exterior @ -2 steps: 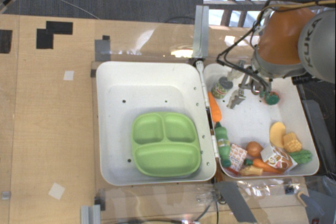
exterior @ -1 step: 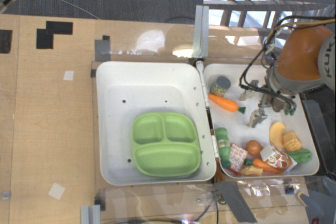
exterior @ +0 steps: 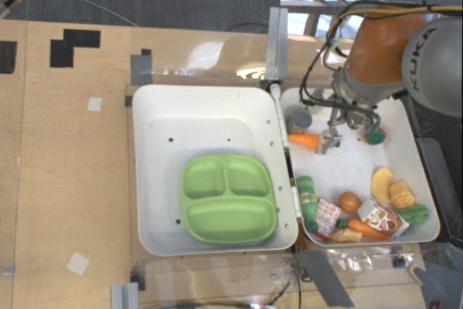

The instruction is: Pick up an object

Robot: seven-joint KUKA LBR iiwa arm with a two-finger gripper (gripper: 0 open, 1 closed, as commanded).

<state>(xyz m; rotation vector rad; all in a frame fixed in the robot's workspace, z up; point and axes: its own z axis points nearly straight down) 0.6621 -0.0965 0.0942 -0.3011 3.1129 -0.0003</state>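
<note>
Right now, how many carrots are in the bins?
2. One carrot lies by the gripper in the right bin; another sits in the front pile. More may be hidden there.

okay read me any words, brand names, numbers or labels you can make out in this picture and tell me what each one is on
"KUKA" – partly cut off, running up the grey arm housing at the right edge.
Red and white snack packet in the right bin: it carries print, too small and blurred to read.
Small patterned carton beside it: print also unreadable.
Green divided plate in the left bin: no text seen.
</note>
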